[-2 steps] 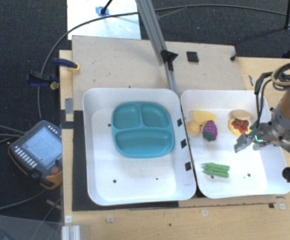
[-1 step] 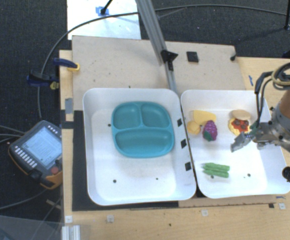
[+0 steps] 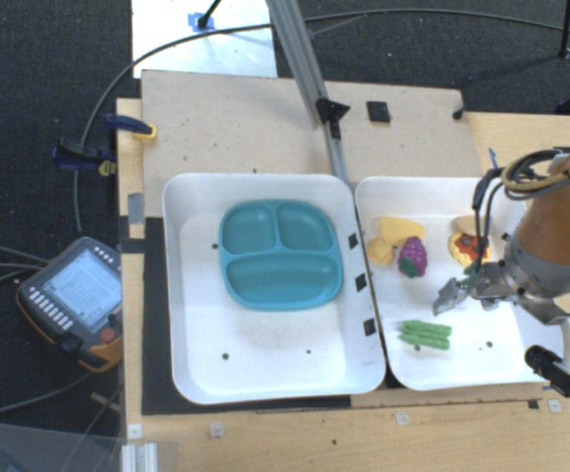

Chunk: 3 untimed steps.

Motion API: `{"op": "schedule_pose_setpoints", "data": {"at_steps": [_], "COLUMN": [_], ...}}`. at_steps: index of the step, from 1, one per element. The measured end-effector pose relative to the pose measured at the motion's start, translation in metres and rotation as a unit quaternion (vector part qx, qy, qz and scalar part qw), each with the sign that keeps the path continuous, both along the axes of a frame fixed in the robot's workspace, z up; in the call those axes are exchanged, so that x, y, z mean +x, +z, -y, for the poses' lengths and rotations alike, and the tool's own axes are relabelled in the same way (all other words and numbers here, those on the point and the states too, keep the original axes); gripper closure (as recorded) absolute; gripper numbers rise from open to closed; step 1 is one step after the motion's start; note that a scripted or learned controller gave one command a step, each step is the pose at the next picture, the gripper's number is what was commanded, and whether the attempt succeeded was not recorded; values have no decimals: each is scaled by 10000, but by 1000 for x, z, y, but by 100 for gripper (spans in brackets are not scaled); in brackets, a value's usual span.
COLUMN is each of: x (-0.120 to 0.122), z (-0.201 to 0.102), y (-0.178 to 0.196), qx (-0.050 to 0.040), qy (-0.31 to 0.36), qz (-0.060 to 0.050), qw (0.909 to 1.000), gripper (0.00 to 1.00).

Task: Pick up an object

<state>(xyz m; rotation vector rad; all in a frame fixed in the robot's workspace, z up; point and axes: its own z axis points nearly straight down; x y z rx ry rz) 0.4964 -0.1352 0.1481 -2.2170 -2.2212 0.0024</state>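
Hovered in the right bin (image 3: 501,370), gripper (image 3: 452,298) spread open and grasping nothing. Green beans (image 3: 425,334) lay just below-left, near purple grapes (image 3: 414,256). Best lowered squarely over the beans before clenching.

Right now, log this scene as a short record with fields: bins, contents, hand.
left bin: holds a teal divided plate
right bin: holds a yellow wedge, purple grapes, green beans, a red-and-yellow item partly hidden by the arm
hand: over the right bin, above and right of the green beans, nothing seen between its fingers
task state: no object lifted yet
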Motion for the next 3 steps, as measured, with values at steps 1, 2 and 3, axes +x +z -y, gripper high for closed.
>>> {"op": "schedule_pose_setpoints", "data": {"at_steps": [1, 2, 3], "x": [-2, 0, 3], "z": [-1, 0, -1], "y": [-42, -61, -48], "qx": [-2, -4, -3], "qy": [-4, -6, 1], "qz": [10, 31, 76], "qw": [10000, 10000, 10000], "gripper": [0, 0, 100]}}
